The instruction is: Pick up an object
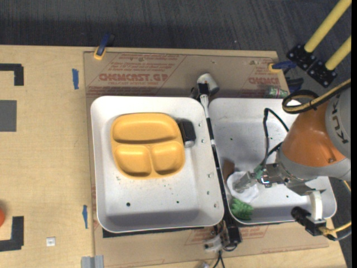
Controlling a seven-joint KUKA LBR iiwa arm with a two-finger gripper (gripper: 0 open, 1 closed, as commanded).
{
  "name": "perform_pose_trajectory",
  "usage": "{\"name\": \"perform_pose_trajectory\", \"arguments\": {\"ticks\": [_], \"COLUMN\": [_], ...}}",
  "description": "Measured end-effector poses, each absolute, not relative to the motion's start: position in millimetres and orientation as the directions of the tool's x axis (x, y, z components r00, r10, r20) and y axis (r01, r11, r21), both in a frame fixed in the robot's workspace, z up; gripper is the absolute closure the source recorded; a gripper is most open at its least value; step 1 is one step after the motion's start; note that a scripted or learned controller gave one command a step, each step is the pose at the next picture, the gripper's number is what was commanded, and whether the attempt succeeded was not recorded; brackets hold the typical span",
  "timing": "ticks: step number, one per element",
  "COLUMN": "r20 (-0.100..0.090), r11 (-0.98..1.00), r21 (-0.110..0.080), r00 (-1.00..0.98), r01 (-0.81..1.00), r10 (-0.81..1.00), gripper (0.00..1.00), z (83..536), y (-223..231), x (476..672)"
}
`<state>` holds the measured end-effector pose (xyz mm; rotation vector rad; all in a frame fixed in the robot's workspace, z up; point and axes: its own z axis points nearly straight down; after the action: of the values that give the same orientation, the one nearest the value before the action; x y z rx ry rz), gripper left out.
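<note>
My gripper is low in the right bin, near its front left corner, reaching in from the right under the orange wrist band. It sits over a pale, whitish object that lies on the bin floor. Whether that object is gripped is hidden by the gripper body. A green bristly object lies just in front of it by the bin's front wall. A small brown item rests against the left wall of the same bin.
The left bin holds a yellow three-compartment plate with a small black object at its right edge. Black cables loop over the right bin's back half. Yellow bars stand at the top right.
</note>
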<state>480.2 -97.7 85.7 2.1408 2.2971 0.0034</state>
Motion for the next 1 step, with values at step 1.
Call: {"name": "perform_pose_trajectory", "arguments": {"ticks": [1], "r20": [0.002], "r11": [0.070], "r21": [0.006], "r00": [-0.070], "r01": [0.998], "r10": [0.998], "gripper": [1.00], "z": [96.3], "y": [-96.8], "x": [481.5]}}
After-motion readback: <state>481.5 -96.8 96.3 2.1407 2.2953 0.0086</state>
